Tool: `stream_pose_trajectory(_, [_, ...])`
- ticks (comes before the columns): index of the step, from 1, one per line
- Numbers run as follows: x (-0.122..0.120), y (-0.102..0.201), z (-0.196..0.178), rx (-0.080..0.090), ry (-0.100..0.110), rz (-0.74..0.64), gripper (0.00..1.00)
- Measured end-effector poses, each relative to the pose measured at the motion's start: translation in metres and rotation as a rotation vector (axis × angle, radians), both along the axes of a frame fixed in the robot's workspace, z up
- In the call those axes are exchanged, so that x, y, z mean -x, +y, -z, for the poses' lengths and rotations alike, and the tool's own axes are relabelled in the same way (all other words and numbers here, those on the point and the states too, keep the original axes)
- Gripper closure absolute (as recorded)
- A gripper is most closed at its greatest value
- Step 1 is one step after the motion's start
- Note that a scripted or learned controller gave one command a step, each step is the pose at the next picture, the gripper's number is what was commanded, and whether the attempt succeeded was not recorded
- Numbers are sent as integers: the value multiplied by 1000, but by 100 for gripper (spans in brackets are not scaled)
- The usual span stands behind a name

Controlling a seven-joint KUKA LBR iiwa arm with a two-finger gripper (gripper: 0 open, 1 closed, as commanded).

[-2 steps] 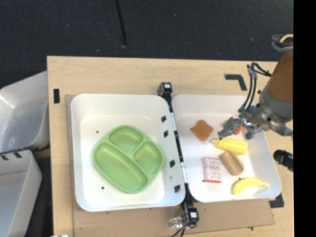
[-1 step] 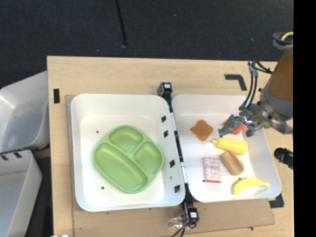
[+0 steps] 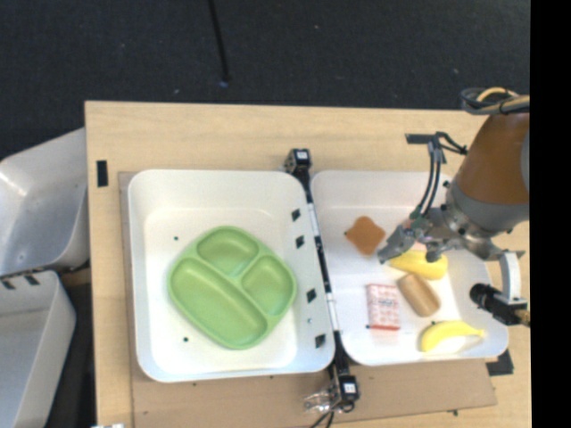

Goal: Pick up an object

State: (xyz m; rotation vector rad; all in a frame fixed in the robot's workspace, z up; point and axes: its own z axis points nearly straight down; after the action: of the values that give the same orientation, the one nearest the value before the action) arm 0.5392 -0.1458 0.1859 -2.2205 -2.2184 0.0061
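right bin crowded around the claw; green tray fills left bin.

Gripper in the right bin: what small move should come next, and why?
Probably a short straight descent. The gripper hangs at the left end of the round yellow toy piece, with the brown flat toy slice just left of it; nothing shows between its fingers, so lowering onto the yellow piece seems the nearest pick.

Illumination is even and moderately bright from overhead; the white bins appear slightly washed out with mild glare. Shadows are soft and short. Overall sharpness is low, fine detail blurred; the surrounding floor is dark.
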Motion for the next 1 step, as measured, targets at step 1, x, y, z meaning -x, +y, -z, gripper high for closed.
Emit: stream_pose_trajectory(1, [-8,3,58,0,-1,5,0])
